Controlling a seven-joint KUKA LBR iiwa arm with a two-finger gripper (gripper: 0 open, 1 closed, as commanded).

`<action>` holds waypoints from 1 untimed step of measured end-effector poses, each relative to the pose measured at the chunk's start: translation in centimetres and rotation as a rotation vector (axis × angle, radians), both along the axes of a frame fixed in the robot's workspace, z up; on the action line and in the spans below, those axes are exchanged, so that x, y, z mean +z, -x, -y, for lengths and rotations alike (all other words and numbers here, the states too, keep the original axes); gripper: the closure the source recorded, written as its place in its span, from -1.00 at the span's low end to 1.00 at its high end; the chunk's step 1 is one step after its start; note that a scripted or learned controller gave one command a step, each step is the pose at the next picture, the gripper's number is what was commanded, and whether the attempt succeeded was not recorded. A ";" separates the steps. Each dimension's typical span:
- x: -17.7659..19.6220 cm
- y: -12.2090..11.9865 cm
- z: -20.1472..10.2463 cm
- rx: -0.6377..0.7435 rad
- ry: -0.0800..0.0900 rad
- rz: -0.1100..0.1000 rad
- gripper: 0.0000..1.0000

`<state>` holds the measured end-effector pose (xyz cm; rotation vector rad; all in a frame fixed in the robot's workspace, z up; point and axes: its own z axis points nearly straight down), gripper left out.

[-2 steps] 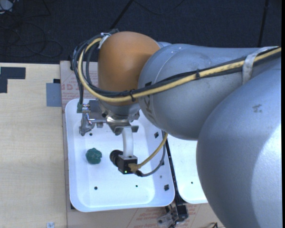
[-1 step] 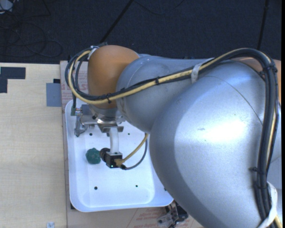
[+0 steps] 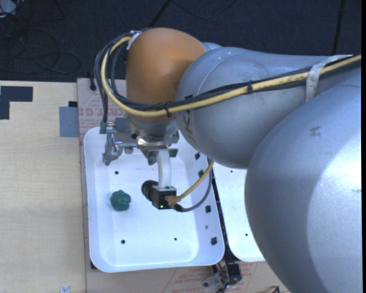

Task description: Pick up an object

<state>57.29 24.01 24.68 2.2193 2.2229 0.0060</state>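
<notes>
Camera view places the gripper [image 3: 130,158] over the upper part of the left bin [image 3: 147,244], its two fingers spread apart with nothing between them. The one object I can make out is a small green lump [image 3: 120,200], which lies on the bin floor near the left wall, apart from the gripper and nearer the camera.

The main risk, as I judge it, is a grasp that closes on air, since the fingers are not above the lump. A straight descent from here would meet only bare white floor. If the approach is corrected but comes in off-centre, one finger could nudge the lump (it looks rounded and light) toward the wall. A finger could also jam against the wall itself.
</notes>
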 end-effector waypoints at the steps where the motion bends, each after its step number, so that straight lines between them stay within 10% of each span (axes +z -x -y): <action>1: -14.7 -5.3 0.3 -0.001 0.004 -0.005 -1.00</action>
